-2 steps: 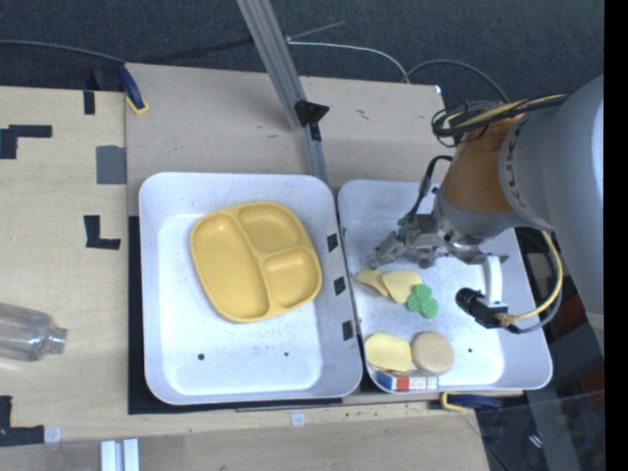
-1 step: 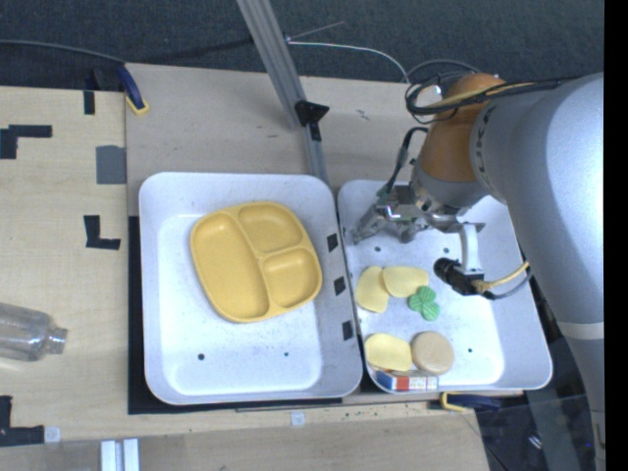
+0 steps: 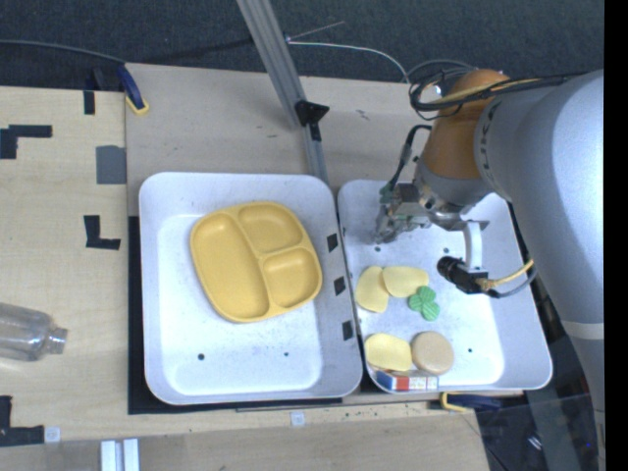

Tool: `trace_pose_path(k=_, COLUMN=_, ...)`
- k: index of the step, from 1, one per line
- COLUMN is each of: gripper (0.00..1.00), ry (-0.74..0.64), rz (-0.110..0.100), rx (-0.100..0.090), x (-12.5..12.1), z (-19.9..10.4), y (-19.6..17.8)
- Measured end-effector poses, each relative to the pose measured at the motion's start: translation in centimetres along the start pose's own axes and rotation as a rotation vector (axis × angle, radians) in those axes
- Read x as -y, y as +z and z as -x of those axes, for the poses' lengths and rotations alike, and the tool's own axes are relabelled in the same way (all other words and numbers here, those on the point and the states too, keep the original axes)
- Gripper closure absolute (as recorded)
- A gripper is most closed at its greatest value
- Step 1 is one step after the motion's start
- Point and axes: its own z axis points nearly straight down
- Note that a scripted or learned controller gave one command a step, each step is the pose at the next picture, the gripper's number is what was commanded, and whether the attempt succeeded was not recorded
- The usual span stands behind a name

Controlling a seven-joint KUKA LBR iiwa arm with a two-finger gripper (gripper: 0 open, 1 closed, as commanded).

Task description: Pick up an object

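My gripper (image 3: 390, 226) hangs over the upper left part of the right bin (image 3: 510, 346), below the orange band of the arm (image 3: 453, 145). Nothing shows between its tips. Just below it lie two pale yellow flat pieces (image 3: 372, 289) (image 3: 404, 281) and a small green piece (image 3: 426, 303). Nearer the bin's front edge sit another yellow piece (image 3: 389, 352) and a round tan disc (image 3: 432, 351). A small red, white and blue item (image 3: 407, 384) lies against the front wall.
The left bin (image 3: 167, 361) holds a yellow divided plate (image 3: 256, 259). A metal pole (image 3: 275, 52) slants down to the bins' back edge. A clear bottle (image 3: 27, 331) lies on the bench at far left. A black cable (image 3: 481, 281) hangs beside the gripper.
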Motion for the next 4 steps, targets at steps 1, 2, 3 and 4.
trace_pose_path(k=1, gripper=1.00, ry=-0.003, rz=0.009, rx=0.001, x=0.5, z=-4.8, y=-9.5)
trace_pose_path(k=2, gripper=1.00, ry=0.000, rz=-0.004, rx=0.001, x=7.5, z=-9.0, y=-9.0)
trace_pose_path(k=3, gripper=1.00, ry=0.000, rz=-0.004, rx=0.002, x=10.9, z=-11.9, y=-8.9)
trace_pose_path(k=4, gripper=1.00, ry=-0.001, rz=-0.001, rx=0.002, x=10.2, z=-13.9, y=-8.9)
